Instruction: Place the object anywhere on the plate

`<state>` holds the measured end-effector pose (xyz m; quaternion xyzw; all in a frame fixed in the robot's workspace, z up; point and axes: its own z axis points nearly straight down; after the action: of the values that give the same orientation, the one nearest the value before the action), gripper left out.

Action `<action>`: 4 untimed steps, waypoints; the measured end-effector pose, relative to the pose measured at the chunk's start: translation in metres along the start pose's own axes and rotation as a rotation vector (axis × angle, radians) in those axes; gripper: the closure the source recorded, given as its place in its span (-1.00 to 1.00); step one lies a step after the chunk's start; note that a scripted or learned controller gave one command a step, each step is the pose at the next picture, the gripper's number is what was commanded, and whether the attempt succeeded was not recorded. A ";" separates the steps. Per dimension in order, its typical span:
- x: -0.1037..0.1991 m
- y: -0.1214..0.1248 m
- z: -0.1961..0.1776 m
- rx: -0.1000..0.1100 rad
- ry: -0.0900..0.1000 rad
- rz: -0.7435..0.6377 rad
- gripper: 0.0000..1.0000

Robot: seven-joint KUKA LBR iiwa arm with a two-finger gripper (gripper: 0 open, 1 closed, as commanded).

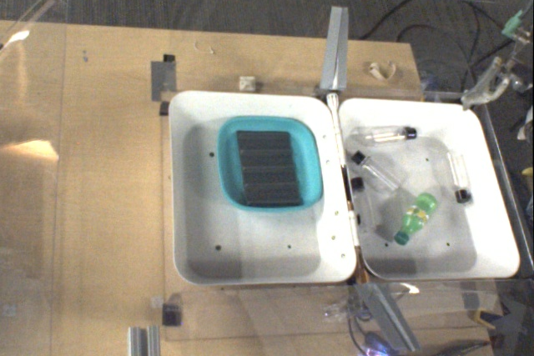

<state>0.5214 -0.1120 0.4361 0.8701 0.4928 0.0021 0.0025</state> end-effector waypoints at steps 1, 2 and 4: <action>-0.065 0.001 0.001 0.003 -0.003 0.207 -1.00; -0.091 0.016 0.005 0.002 -0.002 0.407 -1.00; -0.097 0.019 0.001 0.002 -0.002 0.662 -1.00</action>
<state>0.4880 -0.2052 0.4353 0.9831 0.1830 0.0013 0.0013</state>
